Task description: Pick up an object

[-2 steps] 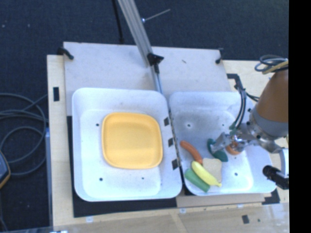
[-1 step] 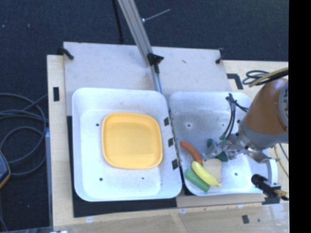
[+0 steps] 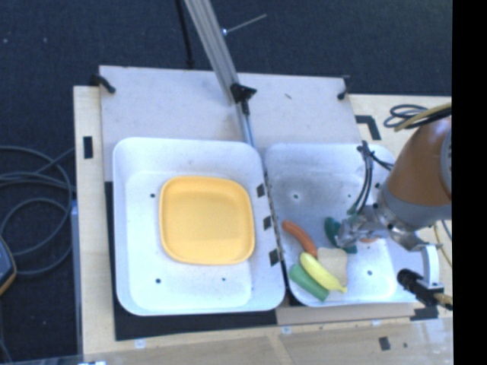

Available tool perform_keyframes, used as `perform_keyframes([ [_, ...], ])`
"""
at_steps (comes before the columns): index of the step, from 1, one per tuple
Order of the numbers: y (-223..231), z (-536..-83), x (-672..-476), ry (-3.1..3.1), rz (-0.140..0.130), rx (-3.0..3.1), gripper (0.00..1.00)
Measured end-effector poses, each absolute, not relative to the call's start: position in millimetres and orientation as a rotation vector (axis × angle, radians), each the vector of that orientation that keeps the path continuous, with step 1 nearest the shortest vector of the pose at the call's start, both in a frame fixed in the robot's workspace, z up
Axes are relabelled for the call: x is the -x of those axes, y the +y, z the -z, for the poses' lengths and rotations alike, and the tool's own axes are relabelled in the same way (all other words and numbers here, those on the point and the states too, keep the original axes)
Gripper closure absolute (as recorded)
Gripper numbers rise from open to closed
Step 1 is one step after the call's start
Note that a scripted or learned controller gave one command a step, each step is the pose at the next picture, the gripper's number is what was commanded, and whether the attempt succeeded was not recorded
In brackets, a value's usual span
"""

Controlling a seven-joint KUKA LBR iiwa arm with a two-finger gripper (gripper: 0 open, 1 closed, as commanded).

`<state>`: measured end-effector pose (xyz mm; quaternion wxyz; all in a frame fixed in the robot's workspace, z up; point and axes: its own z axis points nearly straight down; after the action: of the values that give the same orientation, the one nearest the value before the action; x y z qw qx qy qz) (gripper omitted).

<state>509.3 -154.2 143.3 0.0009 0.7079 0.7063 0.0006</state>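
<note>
fingers [image 3: 346,236] – grip can't be told | right bin [image 3: 304,173] – one carrot [image 3: 300,238], one banana [image 3: 322,273] | left bin [image 3: 137,158] – one yellow plate [image 3: 206,220]

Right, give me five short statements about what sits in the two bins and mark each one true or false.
1. A yellow plate lies in the left bin. True.
2. The orange carrot lies on the plate. False: it lies in the right bin.
3. The yellow banana is beside a green vegetable. True.
4. The gripper hangs over the left bin. False: it is over the right bin.
5. The banana is near the right bin's front edge. True.
</note>
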Motion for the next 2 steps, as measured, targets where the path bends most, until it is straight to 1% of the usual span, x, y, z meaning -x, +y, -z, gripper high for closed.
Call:
perform_keyframes([
  [1, -161.2, -204.0, -508.6, 2.217, -0.005, -2.218, 1.00],
  [2, -158.8, -266.1, -510.7, 2.218, -0.005, -2.218, 1.00],
])
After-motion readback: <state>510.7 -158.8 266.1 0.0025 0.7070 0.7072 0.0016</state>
